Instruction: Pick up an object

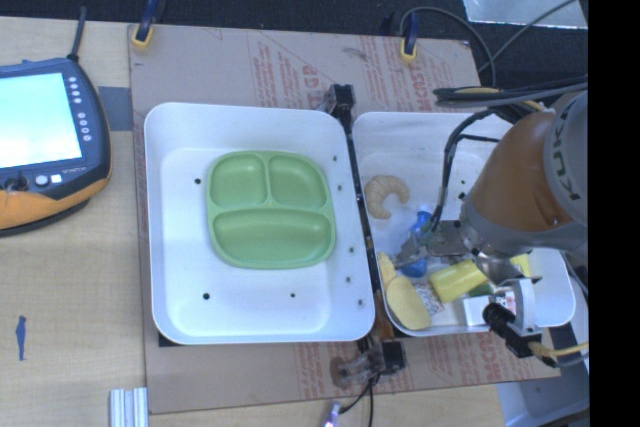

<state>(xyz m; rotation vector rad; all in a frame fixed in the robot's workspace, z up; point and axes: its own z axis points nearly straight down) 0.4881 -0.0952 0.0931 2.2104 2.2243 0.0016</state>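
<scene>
the gripper (432, 253) is low among clutter in the right bin (400, 130); can't tell its grasp (wrist hides it). close squarely on one item, the yellow block (458, 280), before lifting.

A pale green divided plastic plate (270, 210) sits in the white left bin (175, 215). Just left of the grey, orange-banded arm (525, 185), the white right bin (400, 140) holds a tan croissant-shaped toy (385, 194), a blue piece (415, 240) and yellow blocks (455, 280).

The arm (530, 185) hides part of the right bin (400, 140) and its clutter.
</scene>
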